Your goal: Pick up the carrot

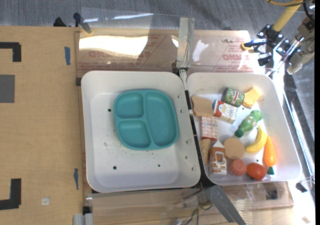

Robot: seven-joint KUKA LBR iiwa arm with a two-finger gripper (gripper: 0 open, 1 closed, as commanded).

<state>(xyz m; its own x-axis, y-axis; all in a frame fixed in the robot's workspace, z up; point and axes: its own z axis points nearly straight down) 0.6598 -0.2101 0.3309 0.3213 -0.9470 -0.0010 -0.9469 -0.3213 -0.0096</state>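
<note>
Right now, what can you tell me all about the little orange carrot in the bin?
The small orange toy carrot looks like smooth plastic, fat in the middle and narrower at its upper tip, with a dark green stub at its lower end. It lies lengthwise near the right wall of the right white bin, beside the yellow banana, which appears to touch it. A red tomato sits just below and left.

You've got glossy plastic toys: orange carrot (269,151) at the right bin's (283,100) 4 o'clock, smooth. Bins look white matt plastic. Teal tray (146,119) matt plastic. Bench (40,114) is matt brown cardboard; clear shiny sheet (120,44) at 12 o'clock.
</note>
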